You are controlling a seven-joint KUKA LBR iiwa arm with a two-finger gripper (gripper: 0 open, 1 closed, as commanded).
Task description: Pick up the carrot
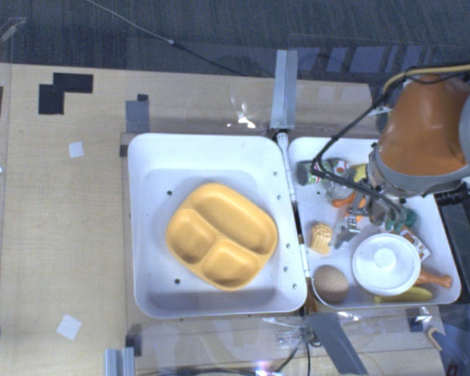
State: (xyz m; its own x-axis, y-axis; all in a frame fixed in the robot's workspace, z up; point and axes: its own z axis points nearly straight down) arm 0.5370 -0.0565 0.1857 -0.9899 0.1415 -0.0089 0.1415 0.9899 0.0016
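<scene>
Carrot [437, 277] lies at the lower right of the frame in the right bin [446, 233]; you see just its orange end beside the white bowl [385, 262]. The arm hides much of that bin. Gripper [351, 227] hangs near the corn piece [320, 238]; whether it is closed, I cannot tell. The yellow tray [222, 235] fills the left bin [145, 233].

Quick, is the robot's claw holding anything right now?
End effector: down in the right bin among the toys; open, shut or holding something cannot be told.
</scene>
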